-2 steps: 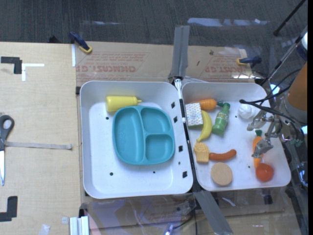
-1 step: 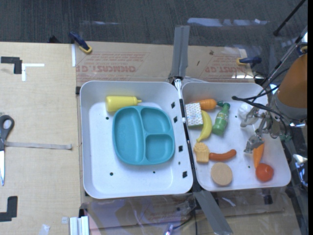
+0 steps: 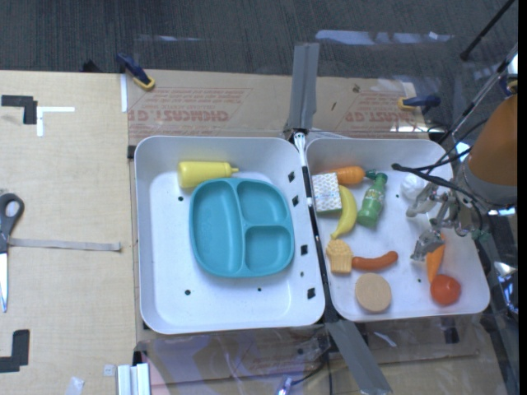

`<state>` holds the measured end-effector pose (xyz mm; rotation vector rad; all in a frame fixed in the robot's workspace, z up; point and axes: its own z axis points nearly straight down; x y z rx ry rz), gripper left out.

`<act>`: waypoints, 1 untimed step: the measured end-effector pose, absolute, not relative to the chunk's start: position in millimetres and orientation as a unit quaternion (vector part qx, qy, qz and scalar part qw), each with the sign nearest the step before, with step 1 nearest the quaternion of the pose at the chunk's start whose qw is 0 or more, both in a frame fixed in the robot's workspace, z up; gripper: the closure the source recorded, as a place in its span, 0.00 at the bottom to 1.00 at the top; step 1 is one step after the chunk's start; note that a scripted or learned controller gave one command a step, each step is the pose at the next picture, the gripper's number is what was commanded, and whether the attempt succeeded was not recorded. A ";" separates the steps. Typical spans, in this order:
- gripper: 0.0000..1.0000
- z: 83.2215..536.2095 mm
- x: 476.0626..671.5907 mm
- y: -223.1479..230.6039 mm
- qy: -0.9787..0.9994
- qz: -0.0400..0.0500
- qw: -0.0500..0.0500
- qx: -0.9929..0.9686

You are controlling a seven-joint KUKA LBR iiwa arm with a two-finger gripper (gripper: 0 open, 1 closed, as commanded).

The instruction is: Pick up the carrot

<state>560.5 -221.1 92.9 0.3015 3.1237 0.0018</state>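
Just above the carrot (image 3: 435,262), the jaws (image 3: 430,239).

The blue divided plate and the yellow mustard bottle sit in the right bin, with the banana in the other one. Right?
Not quite. The camera view shows the blue divided plate and yellow mustard bottle in the left bin. The banana is in the other one.

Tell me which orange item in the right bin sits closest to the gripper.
The carrot, just below the gripper near the bin's right wall. The orange piece at the top and the sausage lie farther left.
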 end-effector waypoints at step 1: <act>1.00 103.6 562.5 -220.8 0.995 0.000 0.005 0.096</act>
